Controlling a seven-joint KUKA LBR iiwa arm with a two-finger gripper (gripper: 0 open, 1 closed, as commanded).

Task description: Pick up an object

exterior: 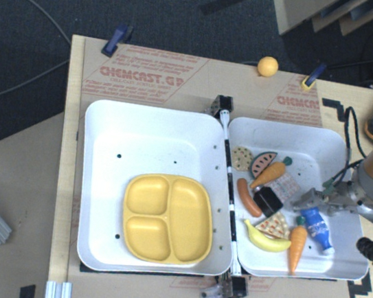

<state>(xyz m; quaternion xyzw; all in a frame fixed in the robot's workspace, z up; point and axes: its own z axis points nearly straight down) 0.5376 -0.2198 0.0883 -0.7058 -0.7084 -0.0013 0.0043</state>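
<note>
just below pincer [310,198] lies blue bottle [317,230]; pincer state unclear.

Toy foods [270,204], perhaps 8, lie clustered in the right bin [326,141].

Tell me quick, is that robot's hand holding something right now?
Hand: low in the right bin, just above the blue bottle; whether it grips anything cannot be told.
</note>
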